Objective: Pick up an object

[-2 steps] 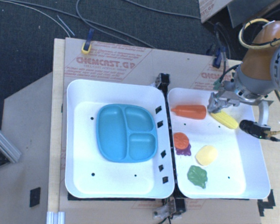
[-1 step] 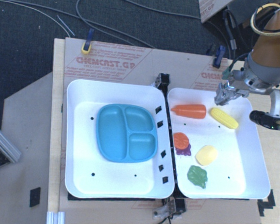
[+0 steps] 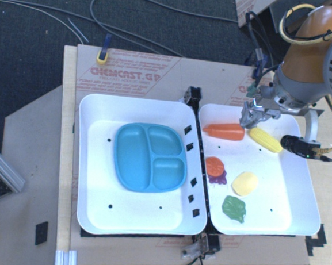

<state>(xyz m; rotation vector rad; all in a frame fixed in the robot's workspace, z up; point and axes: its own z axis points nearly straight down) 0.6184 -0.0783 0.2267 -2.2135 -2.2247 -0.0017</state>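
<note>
— Gripper position?

— Low over the right bin, toward its 11 o'clock corner, the tip just above the right end of the toy carrot. Whether its fingers are parted or closed cannot be told from this angle — nothing is visibly held between them.

— Other objects in that bin?

— Toy corn cob lies at the carrot's 3 o'clock, just beside the gripper. An orange-and-purple toy sits at the carrot's 6 o'clock, a pale yellow toy nearer the bin's middle, and a green leafy toy at its 6 o'clock.

— Left bin?

— It holds a blue divided tray, lying flat.
</note>
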